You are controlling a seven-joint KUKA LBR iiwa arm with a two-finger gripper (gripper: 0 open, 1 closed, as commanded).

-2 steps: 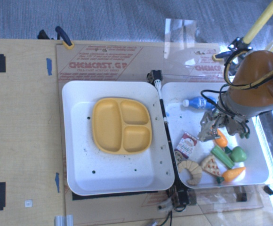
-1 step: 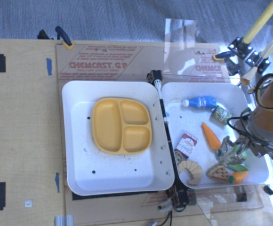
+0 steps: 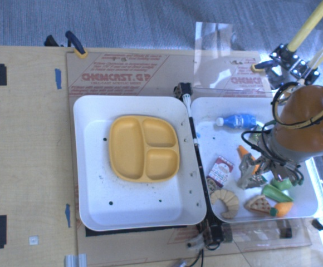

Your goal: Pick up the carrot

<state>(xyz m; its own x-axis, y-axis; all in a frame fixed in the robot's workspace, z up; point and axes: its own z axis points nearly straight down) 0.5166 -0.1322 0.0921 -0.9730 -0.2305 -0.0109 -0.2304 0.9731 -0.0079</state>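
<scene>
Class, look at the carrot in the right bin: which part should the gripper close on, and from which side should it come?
Probably the carrot's orange body, from above and the bin's middle. It lies flat in the right bin's near right corner, green top toward the gripper, with a pizza slice close on its left, so close across its width, clear of wall and slice.

The bench point(image 3: 28, 166) and both white bins point(image 3: 89, 166) are being viewed from one fixed camera above, looking down at a slant from moderately near.

Arm point(image 3: 303, 124) low, fingers point(image 3: 247, 174) downward.
</scene>
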